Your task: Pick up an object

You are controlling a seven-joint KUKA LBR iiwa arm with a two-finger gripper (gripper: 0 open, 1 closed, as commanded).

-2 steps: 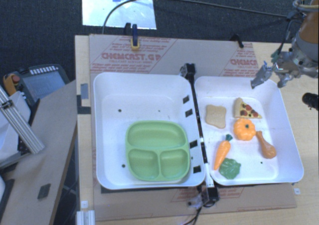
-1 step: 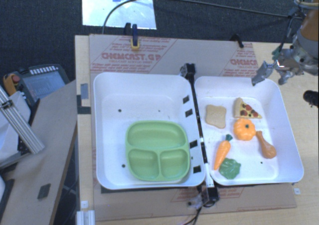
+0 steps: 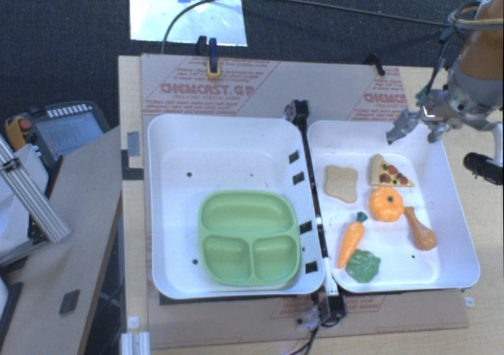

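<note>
Nothing is picked up yet. The gripper (image 3: 415,127) hangs with fingers spread and nothing between them, above the far edge of the right bin (image 3: 453,188). The toast (image 3: 342,183), pizza (image 3: 388,173), pumpkin (image 3: 386,205), carrot (image 3: 352,239), drumstick (image 3: 419,229) and broccoli (image 3: 363,265) all lie in that bin. Choosing, descending and grasping remain.

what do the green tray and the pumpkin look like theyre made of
The green tray looks like moulded plastic with a matte to satin finish: one even pale green, rounded rims, three pressed-in compartments. The pumpkin looks like toy plastic or rubber: flat, saturated orange with a soft highlight and moulded ribs. Which of the two it is cannot be told from here.
</note>
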